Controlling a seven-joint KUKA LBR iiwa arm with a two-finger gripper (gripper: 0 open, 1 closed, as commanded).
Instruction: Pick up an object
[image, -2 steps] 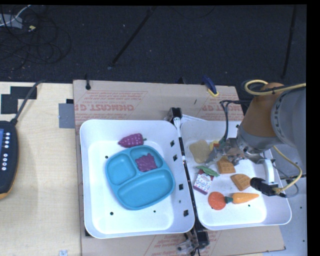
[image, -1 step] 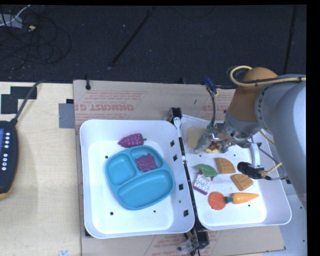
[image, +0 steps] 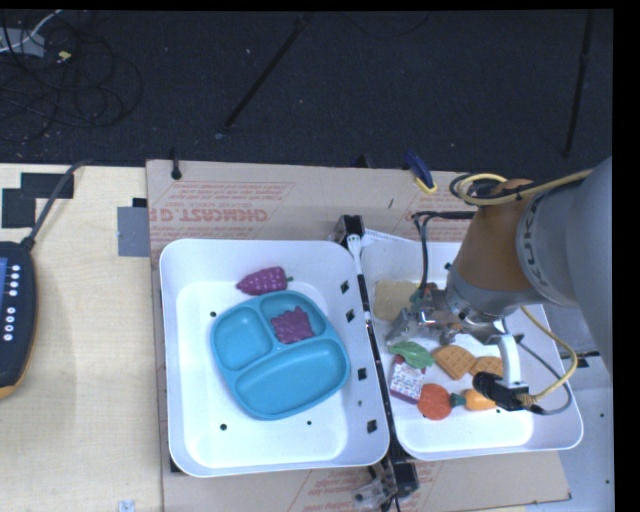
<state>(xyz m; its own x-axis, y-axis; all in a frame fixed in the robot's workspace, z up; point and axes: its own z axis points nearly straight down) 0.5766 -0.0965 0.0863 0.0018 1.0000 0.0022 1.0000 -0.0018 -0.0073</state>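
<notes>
The hand (image: 432, 318) is being held low inside the right bin (image: 560, 440), near that bin's middle, with the grey arm (image: 560, 245) and its orange band (image: 492, 250) reaching in from the right above it. Whether anything is being gripped cannot be told, since the metal parts at the wrist are blurring together in this view.

Just below the hand, a green leaf-shaped piece (image: 411, 352) is lying on the bin floor, and beside it an orange waffle-like piece (image: 455, 361) is resting. A small pink-and-white packet (image: 405, 381) is lying further down, next to a red tomato-like toy (image: 434, 401). To the right of that, an orange carrot-like toy (image: 478, 401) is seen, partly covered by a black cable end. A pale yellowish item (image: 392, 296), possibly a sponge or a cheese piece, is lying at the upper left of this bin, close to the hand.

In the left bin (image: 190, 440), a blue divided plate (image: 278, 360) is resting, with a purple cluster (image: 292, 324) lying in its upper right compartment. Another purple grape-like toy (image: 264, 281) is lying just above the plate on the bin floor.

Both bins are being carried by a cardboard sheet (image: 250, 205) on the bench (image: 70, 400).
</notes>
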